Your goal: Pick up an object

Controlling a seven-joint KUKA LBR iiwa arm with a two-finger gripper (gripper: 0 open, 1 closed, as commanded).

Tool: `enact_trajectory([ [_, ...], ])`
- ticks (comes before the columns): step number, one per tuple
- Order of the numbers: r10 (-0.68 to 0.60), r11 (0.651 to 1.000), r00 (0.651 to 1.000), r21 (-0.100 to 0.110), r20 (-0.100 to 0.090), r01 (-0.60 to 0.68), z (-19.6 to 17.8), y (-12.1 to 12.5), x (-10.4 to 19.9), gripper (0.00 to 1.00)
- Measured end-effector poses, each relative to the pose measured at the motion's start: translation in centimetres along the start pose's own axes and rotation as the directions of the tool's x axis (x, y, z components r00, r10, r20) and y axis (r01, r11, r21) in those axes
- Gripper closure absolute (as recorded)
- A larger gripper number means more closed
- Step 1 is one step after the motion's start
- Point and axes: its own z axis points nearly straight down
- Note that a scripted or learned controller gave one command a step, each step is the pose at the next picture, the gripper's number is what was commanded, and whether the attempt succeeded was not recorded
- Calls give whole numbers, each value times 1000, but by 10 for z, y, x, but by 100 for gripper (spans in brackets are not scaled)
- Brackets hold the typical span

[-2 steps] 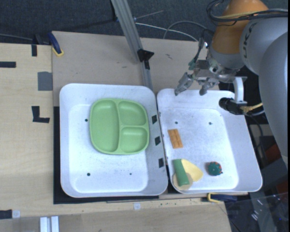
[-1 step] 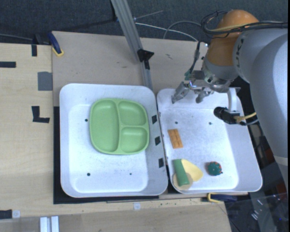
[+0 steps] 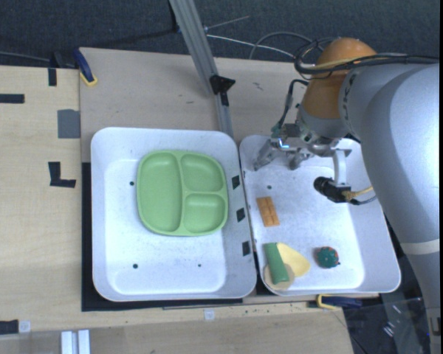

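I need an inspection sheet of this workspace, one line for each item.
Surface: wooden bench with black tape marks, bearing two white bins.
Job's things: orange block, green roll on a yellow piece, small green and red toy, all in the right bin.
Clutter: green divided plate in the left bin.
Grippers: pincer at the right bin's far edge, holding nothing.
Cables: black cables looped at the wrist.
Surroundings: slanted metal pole, dark floor.

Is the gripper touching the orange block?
Apart. The camera view shows bare white bin floor between the gripper and the orange block.
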Motion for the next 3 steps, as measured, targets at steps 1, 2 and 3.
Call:
enact_trajectory([
  [1, -1, 1000, 1000, -2, 0, 1, -11, 0, 1, 100],
  [2, 1, 1000, 1000, -16, -1, -1, -54, -1, -1, 100],
  [3, 0, 1000, 1000, -16, -1, 0, -98, -5, 1, 100],
])
